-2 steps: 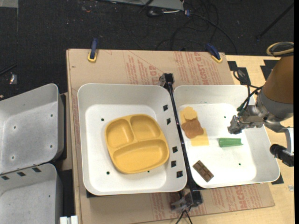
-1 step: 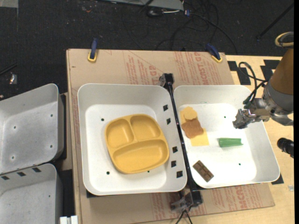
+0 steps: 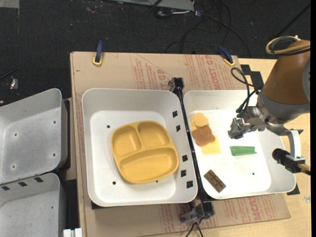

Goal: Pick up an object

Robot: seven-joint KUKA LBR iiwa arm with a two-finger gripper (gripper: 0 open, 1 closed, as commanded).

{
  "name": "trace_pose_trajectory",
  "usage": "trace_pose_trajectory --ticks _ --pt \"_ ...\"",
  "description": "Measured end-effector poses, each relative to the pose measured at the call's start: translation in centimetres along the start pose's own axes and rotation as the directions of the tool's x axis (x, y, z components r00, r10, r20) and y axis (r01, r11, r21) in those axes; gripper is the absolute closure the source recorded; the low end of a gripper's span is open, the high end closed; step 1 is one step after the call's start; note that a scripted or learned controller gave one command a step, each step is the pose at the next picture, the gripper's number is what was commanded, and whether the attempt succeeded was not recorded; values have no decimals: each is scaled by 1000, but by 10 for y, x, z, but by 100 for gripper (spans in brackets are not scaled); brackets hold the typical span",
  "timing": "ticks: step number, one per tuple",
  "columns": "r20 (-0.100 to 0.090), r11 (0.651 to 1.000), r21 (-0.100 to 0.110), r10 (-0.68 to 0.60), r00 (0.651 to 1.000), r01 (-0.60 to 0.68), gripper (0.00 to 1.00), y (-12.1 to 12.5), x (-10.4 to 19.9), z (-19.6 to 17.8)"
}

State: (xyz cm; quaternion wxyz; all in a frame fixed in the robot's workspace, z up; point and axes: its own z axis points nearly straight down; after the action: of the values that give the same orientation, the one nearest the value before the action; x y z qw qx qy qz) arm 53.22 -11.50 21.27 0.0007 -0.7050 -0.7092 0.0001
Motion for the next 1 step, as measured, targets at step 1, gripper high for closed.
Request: trace_pose_trajectory --ticks 1 --pt "-1 1000 -2 -3 1000 3 100 -1 56 -13"
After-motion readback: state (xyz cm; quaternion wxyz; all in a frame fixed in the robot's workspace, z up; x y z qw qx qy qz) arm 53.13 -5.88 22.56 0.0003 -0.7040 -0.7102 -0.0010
